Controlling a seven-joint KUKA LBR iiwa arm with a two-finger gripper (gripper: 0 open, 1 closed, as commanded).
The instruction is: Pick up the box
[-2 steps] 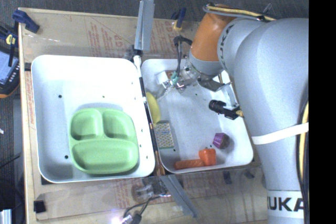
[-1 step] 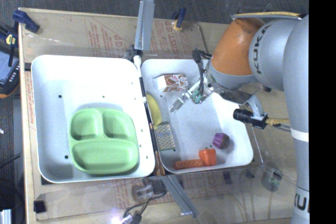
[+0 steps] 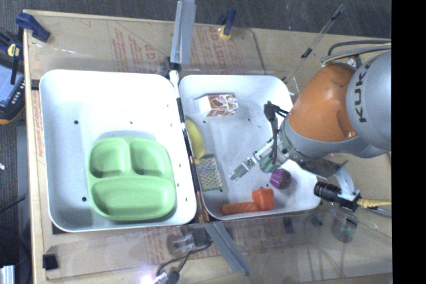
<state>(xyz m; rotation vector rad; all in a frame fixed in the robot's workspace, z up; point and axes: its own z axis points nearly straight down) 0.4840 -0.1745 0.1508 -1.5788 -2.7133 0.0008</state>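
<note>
The box is a small white carton with a brown and red print. It lies on its side near the back wall of the right bin. My gripper hangs low over the middle of that bin, in front of the box and to its right, about a hand's width from it. Nothing shows in the gripper. The grey arm with its orange band covers the bin's right side.
In the right bin, a yellow banana and a flat patterned packet lie along the left wall. An orange carrot and a purple piece sit near the front. The left bin holds a green divided tray.
</note>
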